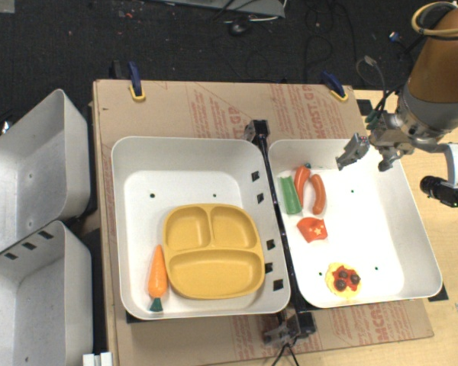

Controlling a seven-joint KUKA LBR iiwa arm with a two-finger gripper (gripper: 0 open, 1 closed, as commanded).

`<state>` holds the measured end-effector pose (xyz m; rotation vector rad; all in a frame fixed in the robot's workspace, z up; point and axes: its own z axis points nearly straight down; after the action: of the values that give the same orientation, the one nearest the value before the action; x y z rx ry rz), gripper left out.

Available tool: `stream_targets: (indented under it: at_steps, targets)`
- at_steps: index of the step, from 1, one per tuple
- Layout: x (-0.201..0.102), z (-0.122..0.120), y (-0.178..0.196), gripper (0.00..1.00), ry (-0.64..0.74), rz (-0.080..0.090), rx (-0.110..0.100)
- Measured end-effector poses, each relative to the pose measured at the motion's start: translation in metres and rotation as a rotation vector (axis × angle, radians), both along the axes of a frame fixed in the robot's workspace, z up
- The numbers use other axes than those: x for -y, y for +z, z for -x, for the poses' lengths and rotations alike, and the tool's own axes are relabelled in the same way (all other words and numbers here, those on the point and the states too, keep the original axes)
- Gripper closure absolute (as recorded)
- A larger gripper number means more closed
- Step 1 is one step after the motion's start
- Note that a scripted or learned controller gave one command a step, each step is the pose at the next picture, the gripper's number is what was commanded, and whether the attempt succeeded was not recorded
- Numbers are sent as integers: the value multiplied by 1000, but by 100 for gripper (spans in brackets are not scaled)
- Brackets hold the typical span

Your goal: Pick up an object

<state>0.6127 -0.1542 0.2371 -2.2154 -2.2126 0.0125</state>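
My gripper hangs open above the back of the right bin, its two dark fingers spread wide with nothing between them. In that bin, left of the gripper, lie a green stick, a small orange carrot piece and a red sausage. A red pepper chunk lies below them. A little pizza slice with dark toppings rests near the front edge. The left bin holds a yellow divided plate and an orange carrot beside it.
A black divider runs between the two bins. Both bins stand on a brown board with blue clamps at the back. Two spare white bins sit off to the left. Cables lie on the dark floor behind.
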Motion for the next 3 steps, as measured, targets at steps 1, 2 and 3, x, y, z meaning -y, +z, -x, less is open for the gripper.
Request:
stream_targets:
  at_steps: [1, 2, 3]
  targets:
    - [0, -3, 8, 0, 3, 2, 13]
    - [-6, 7, -45, 0, 1, 1, 8]
    - [-3, 10, -109, 0, 0, 1, 8]
